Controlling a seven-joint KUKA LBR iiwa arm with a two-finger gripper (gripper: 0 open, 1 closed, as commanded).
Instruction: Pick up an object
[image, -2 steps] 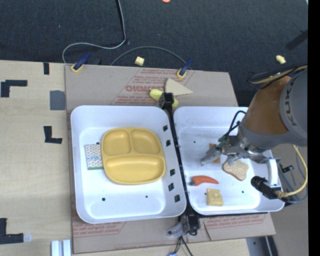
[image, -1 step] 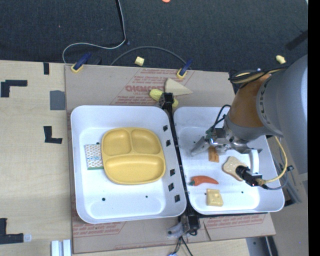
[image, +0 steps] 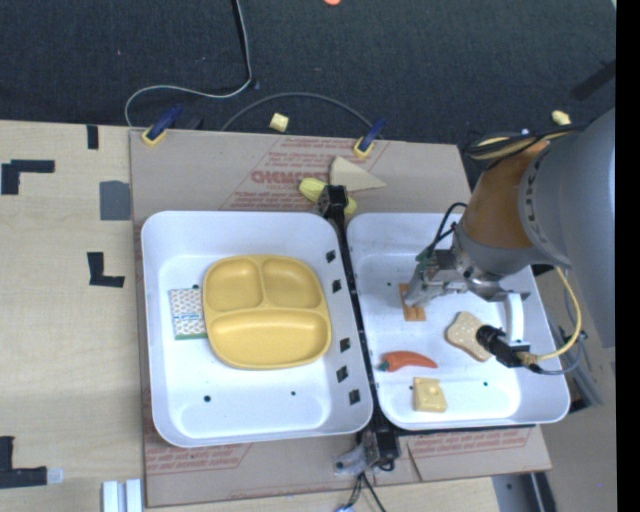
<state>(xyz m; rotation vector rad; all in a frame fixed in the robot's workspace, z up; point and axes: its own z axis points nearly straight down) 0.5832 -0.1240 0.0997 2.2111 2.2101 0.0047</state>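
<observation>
My gripper (image: 418, 292) is low in the right bin (image: 385, 240), reaching in from the right under the arm's orange band. Its tips stand right over a small tan-orange block (image: 414, 312) on the bin floor. A slice of toy bread (image: 467, 334) lies to the block's right. An orange carrot-like piece (image: 408, 360) lies toward the front, and a yellow cheese cube (image: 430, 395) sits near the front wall. Whether anything is between the tips cannot be made out.
The left bin (image: 165, 400) holds a yellow divided plate (image: 267, 310) and a small patterned sponge (image: 186, 312) at its left side. A black clip rail (image: 345, 300) joins the two bins. A cable (image: 555, 345) loops by the right bin's edge.
</observation>
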